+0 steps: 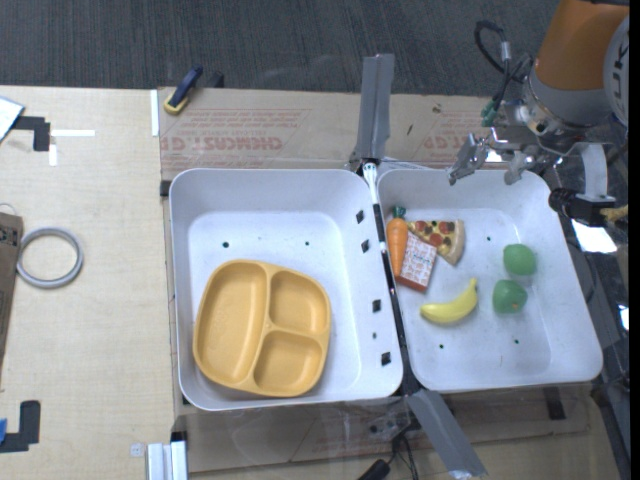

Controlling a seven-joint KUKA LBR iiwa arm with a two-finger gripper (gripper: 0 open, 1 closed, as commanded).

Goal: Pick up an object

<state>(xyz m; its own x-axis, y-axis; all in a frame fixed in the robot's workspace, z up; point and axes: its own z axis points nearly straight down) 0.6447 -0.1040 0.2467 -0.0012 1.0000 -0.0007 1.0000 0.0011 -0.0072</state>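
Task status: not begun in any visible sense. Nothing lifted; every candidate item lying on a bin floor. Approach, descent, closing and lift all judged outstanding.

Gripper [490, 160]: poised above the far rim of the right bin, near its far left corner, at the end of the grey arm with orange band [585, 18]. Fingers [462, 168] spread apart, nothing between them. Apart from all contents.

Right bin [570, 363], shallow, white. Contents, five items, clustered in the left and middle portion:
- Toy carrot [397, 240], orange with green top, lying lengthwise just beside the left wall.
- Toy pizza slice [440, 236], touching or just beside the carrot, toward the far side.
- Small printed packet [417, 266], red and white, partly overlapping the pizza slice's near edge; print too small to read.
- Toy banana [450, 305], yellow, near the middle of the floor, apart from the packet.
- Two green round fruits: one [518, 259] farther, one [509, 296] nearer, close together, right of the banana; exact kind not discernible.
Near right part of the floor bare.

Left bin [185, 208], shallow, white. Contents, one item:
- Yellow divided plate [262, 328], three compartments, resting flat toward the near left, nothing in its compartments.

Outside the bins: roll of tape [47, 257] on the bench at left; cardboard sheet [260, 133] behind the bins.

Judged nearest to the gripper: pizza slice and carrot.
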